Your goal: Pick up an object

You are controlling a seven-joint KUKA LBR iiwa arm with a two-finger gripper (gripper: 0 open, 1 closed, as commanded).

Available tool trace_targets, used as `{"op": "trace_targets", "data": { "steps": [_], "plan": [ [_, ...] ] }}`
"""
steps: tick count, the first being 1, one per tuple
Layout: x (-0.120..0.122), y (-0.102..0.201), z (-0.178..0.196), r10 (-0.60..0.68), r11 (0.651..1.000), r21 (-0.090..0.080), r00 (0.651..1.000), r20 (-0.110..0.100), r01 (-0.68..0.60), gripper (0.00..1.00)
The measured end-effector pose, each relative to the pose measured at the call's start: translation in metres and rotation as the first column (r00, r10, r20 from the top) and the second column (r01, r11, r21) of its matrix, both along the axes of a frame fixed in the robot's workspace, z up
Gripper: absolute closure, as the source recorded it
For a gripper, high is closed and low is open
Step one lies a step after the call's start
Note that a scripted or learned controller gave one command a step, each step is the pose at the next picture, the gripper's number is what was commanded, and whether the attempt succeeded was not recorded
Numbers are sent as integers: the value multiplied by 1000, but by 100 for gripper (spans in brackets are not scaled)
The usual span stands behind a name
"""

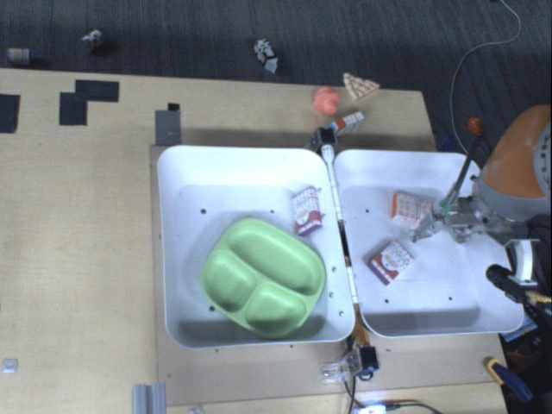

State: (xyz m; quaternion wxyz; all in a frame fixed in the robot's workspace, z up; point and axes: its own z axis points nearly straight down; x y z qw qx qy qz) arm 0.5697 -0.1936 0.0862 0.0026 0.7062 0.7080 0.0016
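Note:
The right bin [448, 304] holds two small red-and-white packets: one [409, 207] near its back and another [390, 261] lying tilted near its middle. My gripper [429, 227] hangs over the right bin, close beside the back packet and up and to the right of the middle one. The grey arm with its orange band [517, 166] comes in from the right. The left bin [185, 231] holds a green divided plate [263, 274] and a third small packet [306, 210] near its right wall.
Behind the bins on the bench lie a pink ball [326, 100], a triangular piece [360, 85] and a small tube [347, 123]. A thin black cable [470, 158] hangs across the right bin's back corner. Clips and wires [358, 365] sit at the front between the bins.

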Motion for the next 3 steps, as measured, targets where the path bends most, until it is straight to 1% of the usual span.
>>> {"op": "trace_targets", "data": {
  "steps": [1,2,3],
  "plan": [
    [20,39,0,3,1000,1,1000,1,-3,0],
    [29,83,0,3,1000,2,1000,1,-3,0],
    [95,70,0,4,1000,1,1000,-1,-4,0]
  ]
}}
